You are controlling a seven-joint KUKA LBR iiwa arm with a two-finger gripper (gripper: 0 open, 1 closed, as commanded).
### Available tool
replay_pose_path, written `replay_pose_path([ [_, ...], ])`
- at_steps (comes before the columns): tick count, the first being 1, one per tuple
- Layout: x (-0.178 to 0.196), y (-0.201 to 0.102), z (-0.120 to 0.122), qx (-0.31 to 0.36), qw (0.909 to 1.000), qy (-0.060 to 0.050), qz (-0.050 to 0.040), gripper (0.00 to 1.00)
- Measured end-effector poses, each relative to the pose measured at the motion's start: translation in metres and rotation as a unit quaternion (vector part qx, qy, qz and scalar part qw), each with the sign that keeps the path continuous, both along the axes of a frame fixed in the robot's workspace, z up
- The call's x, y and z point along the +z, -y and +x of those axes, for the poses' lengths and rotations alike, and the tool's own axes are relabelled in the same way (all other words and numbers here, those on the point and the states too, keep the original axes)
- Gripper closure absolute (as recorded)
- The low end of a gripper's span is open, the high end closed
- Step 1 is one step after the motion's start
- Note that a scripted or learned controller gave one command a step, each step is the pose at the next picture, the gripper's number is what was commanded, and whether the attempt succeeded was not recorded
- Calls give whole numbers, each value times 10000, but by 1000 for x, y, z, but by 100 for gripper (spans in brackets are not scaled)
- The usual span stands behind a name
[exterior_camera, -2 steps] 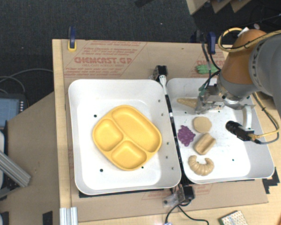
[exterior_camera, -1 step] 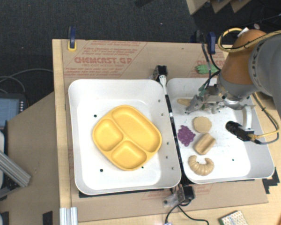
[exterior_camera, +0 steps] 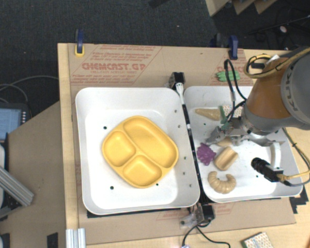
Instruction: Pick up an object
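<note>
Here, setting: we look down at a slant on a counter (exterior_camera: pixel 119 61) covered in brown board, bearing two shallow white bins side by side.
Left bin (exterior_camera: pixel 88 138): we see one yellow plate (exterior_camera: pixel 139 151) with three compartments, lying flat near the middle.
Right bin (exterior_camera: pixel 248 190): we see several small toy foods: a cone-shaped piece (exterior_camera: pixel 208 113) near the far side, a purple cluster (exterior_camera: pixel 205 153) by the inner wall, a tan cylinder (exterior_camera: pixel 226 158) just beside it, and a croissant (exterior_camera: pixel 222 182) nearest us.
Arm: we see it reach in from the right, grey with an orange band, bending low over the right bin.
Hand (exterior_camera: pixel 228 133): it sits low between the cone-shaped piece and the tan cylinder; we cannot tell whether it is wide, narrow or holding anything.
Nearest candidate: we judge the tan cylinder, just below the hand.
Handling: we judge it light, stiff and smooth, so it may roll or slip.
Where to grip: we would close across its short, rounded sides, near the middle.
Risk: we think the purple cluster, touching or nearly so, could be nudged.
</note>
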State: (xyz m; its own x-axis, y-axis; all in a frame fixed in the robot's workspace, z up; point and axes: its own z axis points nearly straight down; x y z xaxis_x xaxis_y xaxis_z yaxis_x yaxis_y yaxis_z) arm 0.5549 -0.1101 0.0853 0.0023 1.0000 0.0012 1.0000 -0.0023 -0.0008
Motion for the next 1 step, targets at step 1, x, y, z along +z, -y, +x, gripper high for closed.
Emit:
replay_pose_path([
  [1,9,0,2,3,10000,12,-8,100],
])
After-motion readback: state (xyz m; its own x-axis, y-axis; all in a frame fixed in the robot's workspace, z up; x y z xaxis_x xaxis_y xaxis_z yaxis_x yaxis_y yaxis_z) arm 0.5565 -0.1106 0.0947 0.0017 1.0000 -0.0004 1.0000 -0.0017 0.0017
